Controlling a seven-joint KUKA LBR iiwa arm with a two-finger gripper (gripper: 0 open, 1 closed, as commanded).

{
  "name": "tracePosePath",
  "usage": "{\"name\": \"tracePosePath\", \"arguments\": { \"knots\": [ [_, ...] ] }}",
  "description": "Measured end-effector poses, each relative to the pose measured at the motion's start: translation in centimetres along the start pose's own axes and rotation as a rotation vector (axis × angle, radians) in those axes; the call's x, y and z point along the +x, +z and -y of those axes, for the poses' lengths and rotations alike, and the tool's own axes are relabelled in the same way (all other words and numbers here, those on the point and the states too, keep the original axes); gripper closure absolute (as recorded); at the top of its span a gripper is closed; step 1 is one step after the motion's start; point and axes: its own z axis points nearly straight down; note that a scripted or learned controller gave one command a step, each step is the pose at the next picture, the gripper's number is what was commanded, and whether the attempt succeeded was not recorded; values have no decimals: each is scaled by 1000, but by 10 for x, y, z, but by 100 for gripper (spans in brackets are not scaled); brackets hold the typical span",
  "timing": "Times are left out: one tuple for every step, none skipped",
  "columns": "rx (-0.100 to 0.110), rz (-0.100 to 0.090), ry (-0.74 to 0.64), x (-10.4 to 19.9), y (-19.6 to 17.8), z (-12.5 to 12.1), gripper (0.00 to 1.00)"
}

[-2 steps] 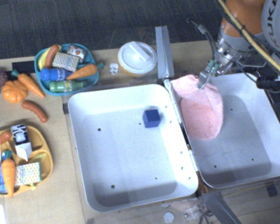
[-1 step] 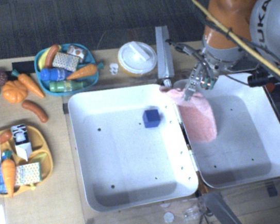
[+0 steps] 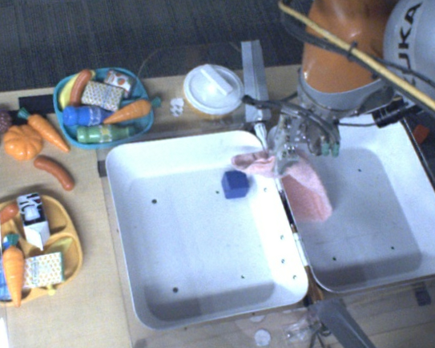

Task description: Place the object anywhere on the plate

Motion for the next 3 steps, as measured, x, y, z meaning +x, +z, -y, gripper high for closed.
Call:
{"name": "tracePosePath", "arguments": {
  "knots": [
    [0, -1, -151, 35, 9, -38, 100],
    [0, -2, -157, 69, 17, -79, 100],
    [0, -2, -154, 111, 16, -115, 100]
  ]
}}
